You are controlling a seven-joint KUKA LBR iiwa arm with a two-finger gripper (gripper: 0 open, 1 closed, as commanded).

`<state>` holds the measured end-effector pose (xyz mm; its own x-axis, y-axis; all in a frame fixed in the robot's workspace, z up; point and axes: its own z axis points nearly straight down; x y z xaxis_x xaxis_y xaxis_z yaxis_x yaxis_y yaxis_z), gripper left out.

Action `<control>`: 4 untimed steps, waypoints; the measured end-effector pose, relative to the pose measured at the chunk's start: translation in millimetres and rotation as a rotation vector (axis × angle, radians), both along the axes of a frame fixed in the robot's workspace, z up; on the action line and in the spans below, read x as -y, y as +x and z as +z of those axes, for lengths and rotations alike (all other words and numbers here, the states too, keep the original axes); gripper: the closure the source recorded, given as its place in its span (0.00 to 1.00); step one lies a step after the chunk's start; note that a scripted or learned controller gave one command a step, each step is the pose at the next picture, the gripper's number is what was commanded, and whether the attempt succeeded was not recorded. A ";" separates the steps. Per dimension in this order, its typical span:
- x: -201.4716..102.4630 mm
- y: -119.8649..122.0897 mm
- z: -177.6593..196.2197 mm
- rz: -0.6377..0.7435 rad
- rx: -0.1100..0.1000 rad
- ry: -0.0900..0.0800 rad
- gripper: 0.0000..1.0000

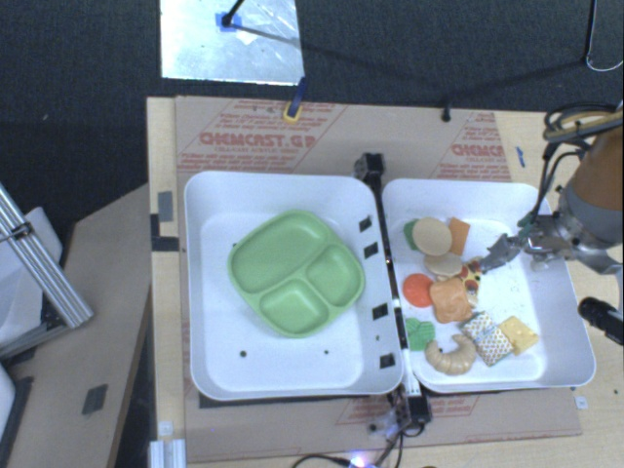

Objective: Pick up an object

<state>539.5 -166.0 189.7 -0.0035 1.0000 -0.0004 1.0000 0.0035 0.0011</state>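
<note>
My pincer point(495, 252) sits low over the right bin point(561, 305), reaching in from the right edge of the view, its tip angled toward the cluster of toy food. I cannot tell from this angle whether it is open or closed; the tip is small and dark against the clutter, and I see nothing clearly between its tips. The tip lies just beside a small red and yellow piece point(473, 279), at the right side of the pile.

Just left of the tip I see a round tan bun point(432, 235) with a green rim behind it, an orange wedge point(457, 235) touching its right side, and a pale disc point(445, 264) just nearer. Nearer still lie a red disc point(418, 290) and an orange-brown chunk point(451, 300), touching each other. Toward the near edge of the bin I make out a green leafy piece point(420, 333), a curled tan croissant point(451, 355), a patterned wrapped block point(487, 338) and a yellow cheese piece point(519, 334).

The left bin point(210, 359) holds a green divided plate point(296, 272), lying flat in the middle, well apart from my pincer. Both bins rest side by side on a cardboard sheet point(253, 135) on the bench. On the far side, a shiny metal square point(232, 27) lies on the dark floor.
</note>
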 end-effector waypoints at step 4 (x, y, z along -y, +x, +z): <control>-5.3 12.3 -25.9 0.001 0.007 -0.002 1.00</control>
